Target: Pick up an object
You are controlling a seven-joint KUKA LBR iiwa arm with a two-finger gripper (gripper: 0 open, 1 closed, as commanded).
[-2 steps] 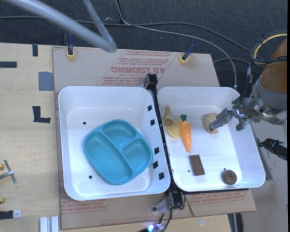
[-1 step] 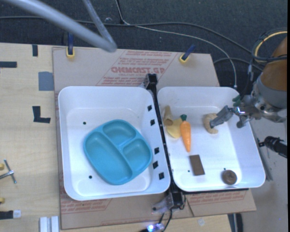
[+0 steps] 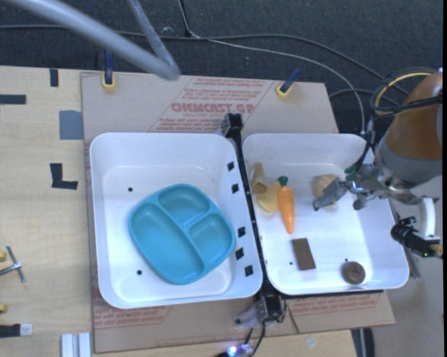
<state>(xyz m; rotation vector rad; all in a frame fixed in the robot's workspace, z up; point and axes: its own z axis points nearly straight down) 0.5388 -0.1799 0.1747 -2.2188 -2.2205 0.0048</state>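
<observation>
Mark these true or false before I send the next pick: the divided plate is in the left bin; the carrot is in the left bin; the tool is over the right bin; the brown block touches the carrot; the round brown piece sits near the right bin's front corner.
1. The blue divided plate is in the left bin. True.
2. The carrot is in the left bin. False: it lies in the right bin.
3. The tool is over the right bin. True.
4. The brown block touches the carrot. False: they lie apart.
5. The round brown piece sits near the right bin's front corner. True.
</observation>
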